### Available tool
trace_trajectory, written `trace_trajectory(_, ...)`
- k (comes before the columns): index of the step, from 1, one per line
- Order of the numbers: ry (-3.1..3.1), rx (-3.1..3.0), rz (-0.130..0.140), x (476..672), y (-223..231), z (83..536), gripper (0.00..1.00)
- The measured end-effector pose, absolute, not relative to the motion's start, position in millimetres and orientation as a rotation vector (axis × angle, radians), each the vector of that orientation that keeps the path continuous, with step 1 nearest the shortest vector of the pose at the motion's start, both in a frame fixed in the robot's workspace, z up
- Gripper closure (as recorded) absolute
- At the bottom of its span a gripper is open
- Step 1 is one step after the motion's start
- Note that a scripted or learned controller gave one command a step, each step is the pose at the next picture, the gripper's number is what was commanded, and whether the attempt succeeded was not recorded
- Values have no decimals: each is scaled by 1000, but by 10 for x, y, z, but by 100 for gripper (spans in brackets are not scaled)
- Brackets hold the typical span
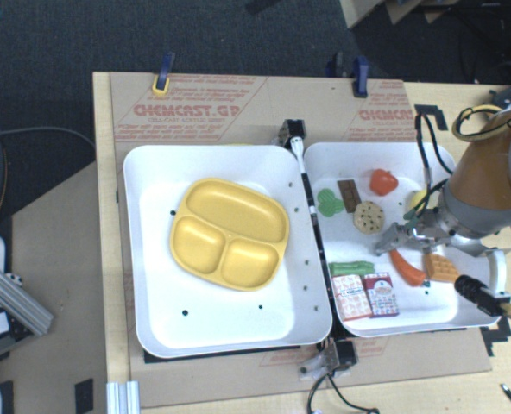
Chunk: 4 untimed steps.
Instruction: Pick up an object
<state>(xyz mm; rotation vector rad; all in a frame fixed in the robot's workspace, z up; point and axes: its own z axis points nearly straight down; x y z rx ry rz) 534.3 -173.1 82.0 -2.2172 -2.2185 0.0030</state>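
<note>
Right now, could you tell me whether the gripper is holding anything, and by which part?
It cannot be told: the gripper sits low in the right bin just above the orange carrot-like toy, but no object shows between its fingers.

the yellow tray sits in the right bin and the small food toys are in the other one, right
Not quite. The camera view shows the yellow tray in the left bin, not the right. The small food toys, such as the cookie and tomato, are in the other one, the right bin.

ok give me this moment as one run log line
arm: over right bin | claw: low beside orange carrot | cookie: loose in bin | yellow tray: left bin | pick: not yet done
</note>
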Motion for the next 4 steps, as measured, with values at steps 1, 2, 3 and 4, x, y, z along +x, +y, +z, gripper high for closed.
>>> trace_trajectory(1, -2221, -2223, -1, 5354, -1741, 952, 100)
trace_trajectory(2, -2227, -2225, -4, 5462, -1746, 1441, 100)
trace_trajectory(3, -2227, -2226, -5, 5521, -1786, 2069, 100)
trace_trajectory(4, -2226, -2224, -3, 5531, -1788, 2264, 100)
